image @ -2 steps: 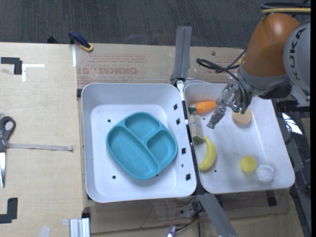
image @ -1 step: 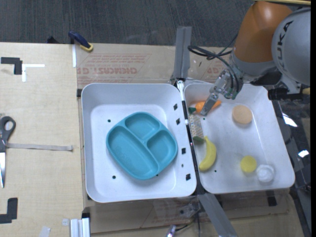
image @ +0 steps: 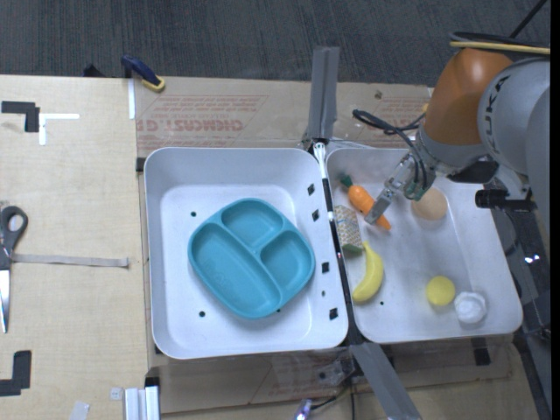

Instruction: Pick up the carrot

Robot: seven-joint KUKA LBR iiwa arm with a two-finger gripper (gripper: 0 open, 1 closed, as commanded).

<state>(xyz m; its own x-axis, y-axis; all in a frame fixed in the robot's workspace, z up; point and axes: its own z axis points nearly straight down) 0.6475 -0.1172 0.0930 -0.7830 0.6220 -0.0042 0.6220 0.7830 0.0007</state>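
Note:
The carrot [image: 359,198] is orange with a green top and lies at a slant in the upper left part of the right bin [image: 490,261]. Its tip points down and right. My gripper [image: 379,210] reaches in from the upper right and sits low over the carrot's lower half, hiding its middle. A short orange piece of the carrot shows below the gripper. The carrot seems to rest on the bin floor.
The right bin also holds a banana [image: 369,274], a striped packet [image: 347,228], a pale egg-like ball [image: 430,206], a lemon [image: 440,291] and a small white cup [image: 470,307]. A blue divided plate [image: 252,256] lies in the left bin [image: 166,234]. Scissors [image: 9,234] lie on the bench at far left.

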